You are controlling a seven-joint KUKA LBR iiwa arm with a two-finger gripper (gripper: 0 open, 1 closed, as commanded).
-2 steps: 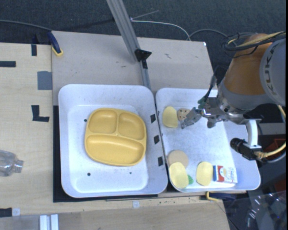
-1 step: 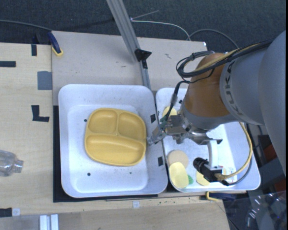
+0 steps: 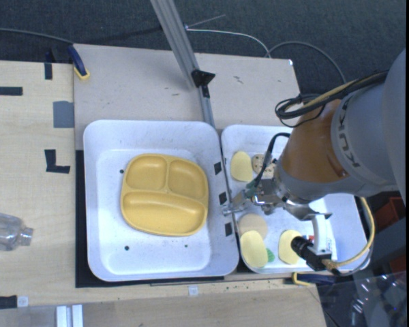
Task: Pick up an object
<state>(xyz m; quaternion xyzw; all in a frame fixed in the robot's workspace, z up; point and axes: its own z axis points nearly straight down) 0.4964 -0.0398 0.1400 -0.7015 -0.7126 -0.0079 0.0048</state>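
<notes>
My gripper (image 3: 247, 200) hangs low over the left side of the right bin (image 3: 344, 210), near the wall between the two bins. Several small things lie in that bin. A pale yellow piece (image 3: 240, 165) sits just beyond the gripper, with a small beige block (image 3: 259, 161) beside it. A tan round piece (image 3: 253, 223) lies right below the gripper. Near the bin's front are a yellow-green piece (image 3: 256, 252) and a yellow piece (image 3: 289, 246). The grey arm with its orange band (image 3: 313, 152) hides the bin's middle.
The left bin (image 3: 102, 182) holds a yellow compartment plate (image 3: 165, 194). A clear plastic bottle (image 3: 5, 231) lies on the bench at far left. A slanted metal pole (image 3: 179, 38) reaches down to the bins' far edge. Cables run behind and beside the arm.
</notes>
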